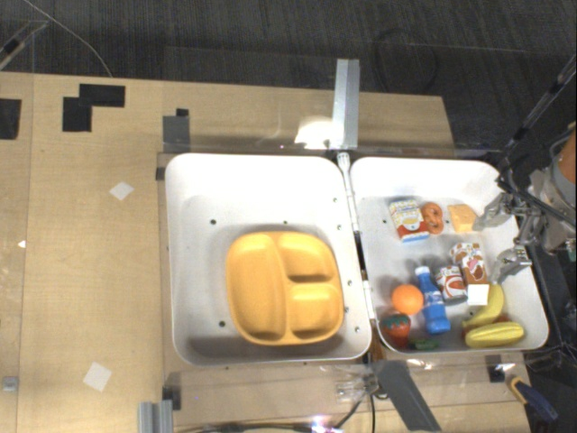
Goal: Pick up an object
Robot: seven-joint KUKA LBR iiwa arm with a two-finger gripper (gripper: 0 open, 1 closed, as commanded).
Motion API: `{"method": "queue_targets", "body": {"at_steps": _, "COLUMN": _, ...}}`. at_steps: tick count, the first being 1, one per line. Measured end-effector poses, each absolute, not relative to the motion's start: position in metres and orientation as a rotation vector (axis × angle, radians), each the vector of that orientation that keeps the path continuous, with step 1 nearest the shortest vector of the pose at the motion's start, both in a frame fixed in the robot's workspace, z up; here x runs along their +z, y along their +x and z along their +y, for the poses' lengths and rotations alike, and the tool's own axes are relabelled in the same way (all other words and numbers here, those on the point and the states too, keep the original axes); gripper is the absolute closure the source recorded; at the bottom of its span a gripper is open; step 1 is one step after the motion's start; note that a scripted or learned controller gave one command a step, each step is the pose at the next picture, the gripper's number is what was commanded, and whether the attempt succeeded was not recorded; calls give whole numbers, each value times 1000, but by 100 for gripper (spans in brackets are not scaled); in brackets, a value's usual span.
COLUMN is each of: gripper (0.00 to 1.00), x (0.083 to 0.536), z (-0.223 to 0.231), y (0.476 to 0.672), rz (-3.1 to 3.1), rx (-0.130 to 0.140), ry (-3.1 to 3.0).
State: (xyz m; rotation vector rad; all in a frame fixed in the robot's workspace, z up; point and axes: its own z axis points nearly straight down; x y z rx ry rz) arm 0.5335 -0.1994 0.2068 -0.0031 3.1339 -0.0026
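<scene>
In the right bin point(379, 188), a banana point(494, 333) lay at 5 o'clock, with a blue bottle point(432, 306) and an orange point(407, 298) near 7. A yellow tray point(284, 287) sat in the left bin point(194, 242). The gripper point(502, 237) hung at 3 o'clock, fingers spread, grasping nothing. A box point(410, 219) lay at 12.

We see robot lab, not home. Pale wooden bench point(81, 269) with black tape marks point(90, 102), two shallow white plastic bins point(194, 242) bolted in metal frame point(346, 102), thin loose cables point(54, 34), dark grey carpet floor point(225, 16).
</scene>
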Motion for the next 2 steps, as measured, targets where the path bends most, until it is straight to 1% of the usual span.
{"method": "queue_targets", "body": {"at_steps": 1, "gripper": 0, "x": 119, "z": -206, "y": 535, "rz": 3092, "rx": -14, "ry": 208}}
{"method": "queue_targets", "body": {"at_steps": 2, "gripper": 0, "x": 89, "z": -205, "y": 577, "rz": 3050, "rx": 0, "ry": 694}}
